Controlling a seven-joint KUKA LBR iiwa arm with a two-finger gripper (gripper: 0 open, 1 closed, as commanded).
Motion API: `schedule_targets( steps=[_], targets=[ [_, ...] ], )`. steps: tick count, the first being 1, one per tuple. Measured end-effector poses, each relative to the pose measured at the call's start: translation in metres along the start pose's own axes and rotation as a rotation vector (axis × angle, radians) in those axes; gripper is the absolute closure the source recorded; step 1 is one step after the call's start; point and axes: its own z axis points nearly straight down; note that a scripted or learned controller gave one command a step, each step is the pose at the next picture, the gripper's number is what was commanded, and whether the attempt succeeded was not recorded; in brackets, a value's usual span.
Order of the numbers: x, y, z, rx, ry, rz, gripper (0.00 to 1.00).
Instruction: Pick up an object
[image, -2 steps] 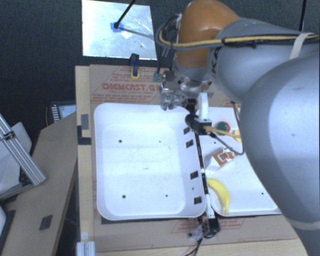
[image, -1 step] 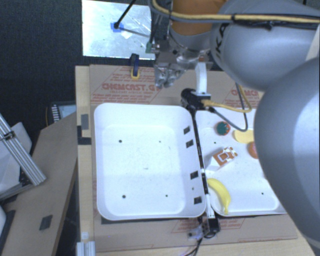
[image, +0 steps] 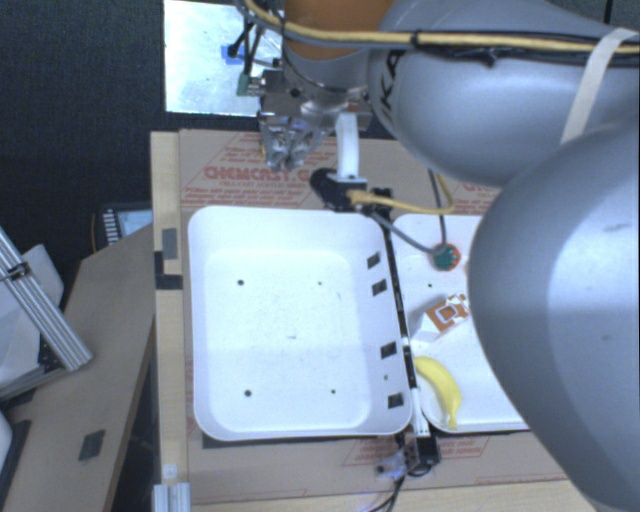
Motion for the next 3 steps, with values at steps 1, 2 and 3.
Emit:
schedule_targets(
  steps=[1,2,3],
  targets=[
    [-0.004,0.001,-0.010,-0.001,-0.003,-0.001,1.00],
    [0.010,0.001,-0.144,-0.011,0.002,0.003,1.00],
    [0.010,0.001,-0.135,0.003,-0.003,0.003,0.00]
  ],
)
